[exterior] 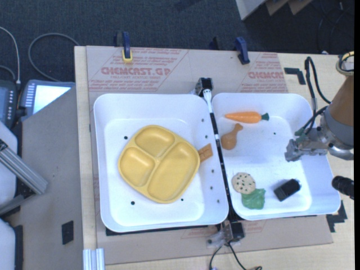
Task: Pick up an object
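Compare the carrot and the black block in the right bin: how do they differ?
The carrot is orange, long and tapered; the black block is dark, short and boxy. The carrot lies near the far wall, the black block near the front. Both rest loose in the right bin.

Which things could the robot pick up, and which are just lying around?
To pick up: carrot, drumstick, cookie, green lettuce, black block, near the gripper.

Lying around: yellow plate, blue clamps, cables.

Arm [344, 108] reaches in from right, pincer [297, 149] lowered.
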You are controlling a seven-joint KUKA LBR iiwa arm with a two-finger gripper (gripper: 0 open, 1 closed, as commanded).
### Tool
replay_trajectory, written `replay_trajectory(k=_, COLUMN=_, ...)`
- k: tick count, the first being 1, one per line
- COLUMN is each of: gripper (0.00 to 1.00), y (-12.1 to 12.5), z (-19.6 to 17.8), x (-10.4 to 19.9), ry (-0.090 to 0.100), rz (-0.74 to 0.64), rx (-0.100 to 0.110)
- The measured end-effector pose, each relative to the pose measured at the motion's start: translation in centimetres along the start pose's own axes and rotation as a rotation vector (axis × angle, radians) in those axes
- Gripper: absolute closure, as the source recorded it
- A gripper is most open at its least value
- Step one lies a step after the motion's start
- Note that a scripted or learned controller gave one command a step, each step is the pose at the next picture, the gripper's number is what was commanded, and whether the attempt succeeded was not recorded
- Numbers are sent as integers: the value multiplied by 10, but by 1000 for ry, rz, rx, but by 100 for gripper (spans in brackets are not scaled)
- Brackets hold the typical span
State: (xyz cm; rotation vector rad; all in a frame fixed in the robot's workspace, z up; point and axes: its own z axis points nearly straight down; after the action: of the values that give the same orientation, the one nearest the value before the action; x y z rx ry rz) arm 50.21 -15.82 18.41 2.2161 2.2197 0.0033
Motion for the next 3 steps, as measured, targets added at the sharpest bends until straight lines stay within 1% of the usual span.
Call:
replay_trajectory(k=1, gripper=100, y=4, z=-64, x=-1, ry=-1, rz=0, rx=-3)
replay_trajectory(k=2, gripper=100, y=5, z=-84, x=-1, ry=0, rz=1, rx=0)
replay_trajectory(k=3, gripper=100, y=6, z=-80, x=61, ry=3, rz=-3, rx=7)
